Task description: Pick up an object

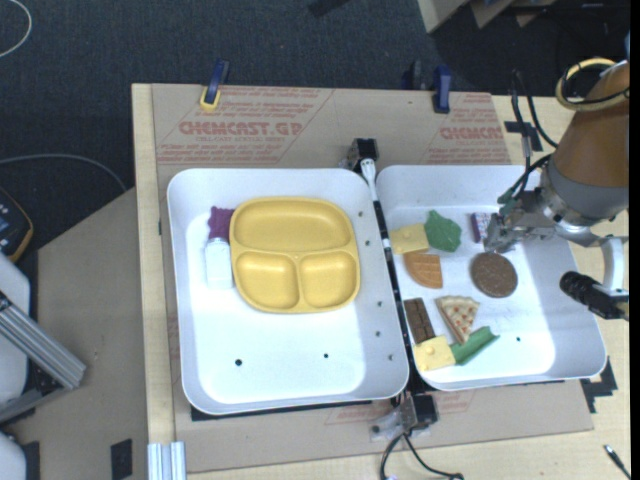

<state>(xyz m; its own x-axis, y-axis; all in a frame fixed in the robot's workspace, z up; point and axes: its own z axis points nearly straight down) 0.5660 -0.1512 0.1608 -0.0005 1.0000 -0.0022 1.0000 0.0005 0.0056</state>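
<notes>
1. Camera view is showing the right-hand shallow white plastic bin (pixel 560 363), which is serving as the landmark. At its near edge a yellow block of toy cheese (pixel 433 353) and a green stick-shaped toy (pixel 474 346) are lying touching.
2. Just beyond them, a tan waffle-patterned triangle (pixel 459 316) and a dark brown chocolate-like bar (pixel 418 318) are resting side by side, loosely scattered, probably tipped in for picking.
3. At the bin's middle, a round brown cookie-like disc (pixel 494 275) is lying flat, likely the nearest candidate to grasp; an orange-brown wedge (pixel 424 269) is lying towards the bin's left wall.
4. Further back, a leafy green toy (pixel 441 231) and a pale yellow piece (pixel 408 238) are sitting touching.
5. The two-finger gripper (pixel 497 233) is hanging over the bin's far half, just beyond the disc, beside a small purple item (pixel 480 227). Whether its fingers are spread or closed I cannot tell; nothing is visibly held.
6. Left of the bin, a yellow compartmented plastic tray (pixel 295 253) is lying in the neighbouring bin.
</notes>
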